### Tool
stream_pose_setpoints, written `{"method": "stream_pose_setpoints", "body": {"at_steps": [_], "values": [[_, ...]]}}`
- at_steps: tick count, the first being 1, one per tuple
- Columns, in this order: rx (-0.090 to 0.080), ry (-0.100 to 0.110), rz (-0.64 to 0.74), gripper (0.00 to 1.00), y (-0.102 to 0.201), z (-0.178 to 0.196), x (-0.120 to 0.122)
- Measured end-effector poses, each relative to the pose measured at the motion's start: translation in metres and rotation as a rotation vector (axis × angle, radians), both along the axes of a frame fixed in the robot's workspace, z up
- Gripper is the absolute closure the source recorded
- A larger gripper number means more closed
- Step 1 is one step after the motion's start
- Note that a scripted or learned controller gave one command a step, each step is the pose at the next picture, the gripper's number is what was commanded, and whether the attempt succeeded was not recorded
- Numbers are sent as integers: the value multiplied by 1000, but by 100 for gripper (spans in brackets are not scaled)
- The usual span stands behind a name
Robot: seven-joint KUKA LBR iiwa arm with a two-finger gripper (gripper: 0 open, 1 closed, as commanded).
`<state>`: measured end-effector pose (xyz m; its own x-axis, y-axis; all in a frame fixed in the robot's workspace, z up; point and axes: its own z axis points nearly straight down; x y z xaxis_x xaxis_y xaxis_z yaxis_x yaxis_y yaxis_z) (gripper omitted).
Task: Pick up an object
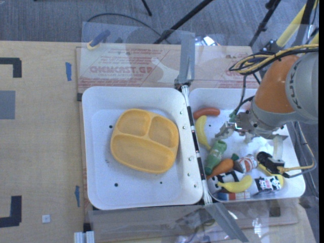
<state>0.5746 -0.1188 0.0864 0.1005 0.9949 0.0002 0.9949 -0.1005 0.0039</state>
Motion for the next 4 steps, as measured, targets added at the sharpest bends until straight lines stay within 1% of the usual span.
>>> {"method": "stream_pose_setpoints", "body": {"at_steps": [1, 2, 3, 4], "values": [[-2, 1, 221, 0, 11, 32, 20], [3, 16, 85, 0, -4, 2, 91], [-3, 10, 209, 0, 7, -1, 91], [-3, 0, 162, 0, -37, 158, 93]]}}
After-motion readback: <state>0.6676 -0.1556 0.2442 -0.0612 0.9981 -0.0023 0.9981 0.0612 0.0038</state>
